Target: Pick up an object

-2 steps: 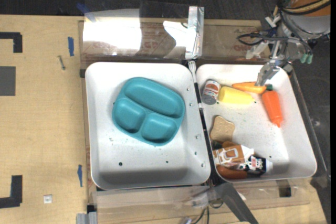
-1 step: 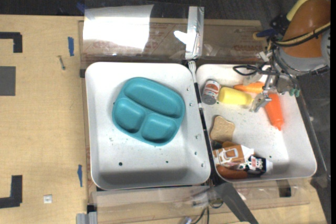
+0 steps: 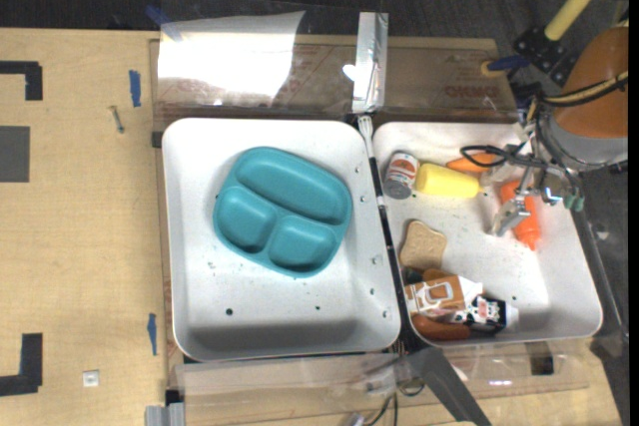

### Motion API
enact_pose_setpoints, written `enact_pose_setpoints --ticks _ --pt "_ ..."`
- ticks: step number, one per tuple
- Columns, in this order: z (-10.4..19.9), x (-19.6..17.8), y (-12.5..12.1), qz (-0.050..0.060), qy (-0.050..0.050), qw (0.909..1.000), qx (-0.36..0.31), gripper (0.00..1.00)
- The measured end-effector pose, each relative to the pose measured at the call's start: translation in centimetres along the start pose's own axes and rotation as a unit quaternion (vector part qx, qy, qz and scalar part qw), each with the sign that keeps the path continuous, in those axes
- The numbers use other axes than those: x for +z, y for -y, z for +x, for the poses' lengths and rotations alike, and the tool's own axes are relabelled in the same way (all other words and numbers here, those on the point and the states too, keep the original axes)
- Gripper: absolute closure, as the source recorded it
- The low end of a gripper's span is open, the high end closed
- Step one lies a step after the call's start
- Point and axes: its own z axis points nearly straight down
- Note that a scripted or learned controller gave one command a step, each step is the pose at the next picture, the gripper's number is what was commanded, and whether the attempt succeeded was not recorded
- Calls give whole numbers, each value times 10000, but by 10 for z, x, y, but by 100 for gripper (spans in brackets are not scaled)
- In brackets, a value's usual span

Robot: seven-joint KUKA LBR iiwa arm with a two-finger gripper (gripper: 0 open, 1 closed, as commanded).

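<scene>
The gripper (image 3: 514,213) hangs low over the right bin (image 3: 579,299), toward its three o'clock side, and from where I stand its metal tips sit right against an orange object (image 3: 529,226), perhaps a toy carrot. Whether it is spread or pinched I cannot tell; wires and brackets clutter the wrist.

That orange piece looks like the likeliest target. It lies close to the bin's right wall, so a descent could jam a tip against the wall or push the piece aside rather than trap it. It also seems slim and tapered, which I'd guess lets it squirt out of a squeeze.

Toward eleven o'clock of the gripper lies a yellow block (image 3: 446,181), with a small red-and-white can (image 3: 400,174) touching its left end; the can could roll if nudged. Down at seven o'clock are a slice of toast (image 3: 423,244) and a printed packet (image 3: 449,302) near the bin's lower edge, well apart from the gripper, so unlikely to interfere.

The left bin (image 3: 190,254) holds a teal divided tray (image 3: 283,210).
</scene>
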Motion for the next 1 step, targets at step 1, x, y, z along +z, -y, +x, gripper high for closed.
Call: enact_pose_setpoints --ticks 1 --pt "32 -1 5 10 11 9993 379 0"
